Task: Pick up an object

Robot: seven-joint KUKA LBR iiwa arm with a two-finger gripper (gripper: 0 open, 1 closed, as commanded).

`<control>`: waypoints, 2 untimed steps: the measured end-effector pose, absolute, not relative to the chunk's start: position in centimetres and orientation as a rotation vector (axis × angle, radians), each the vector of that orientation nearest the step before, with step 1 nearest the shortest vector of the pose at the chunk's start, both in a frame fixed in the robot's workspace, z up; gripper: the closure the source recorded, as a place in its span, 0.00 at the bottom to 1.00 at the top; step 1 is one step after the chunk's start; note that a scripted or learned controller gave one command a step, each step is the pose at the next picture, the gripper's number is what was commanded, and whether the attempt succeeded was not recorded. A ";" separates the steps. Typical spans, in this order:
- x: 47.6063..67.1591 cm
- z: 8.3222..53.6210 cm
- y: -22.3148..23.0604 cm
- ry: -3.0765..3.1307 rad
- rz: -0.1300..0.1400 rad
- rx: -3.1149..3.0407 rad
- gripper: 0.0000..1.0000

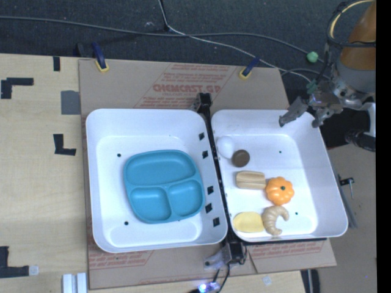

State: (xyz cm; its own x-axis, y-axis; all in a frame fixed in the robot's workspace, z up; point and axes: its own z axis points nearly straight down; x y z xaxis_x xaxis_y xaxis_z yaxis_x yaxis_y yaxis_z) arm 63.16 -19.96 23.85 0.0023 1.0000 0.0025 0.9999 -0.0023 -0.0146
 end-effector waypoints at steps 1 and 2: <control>63.4 24.8 -19.9 -2.223 0.002 -2.219 0.00; 63.2 18.7 -18.9 -2.220 0.007 -2.215 0.00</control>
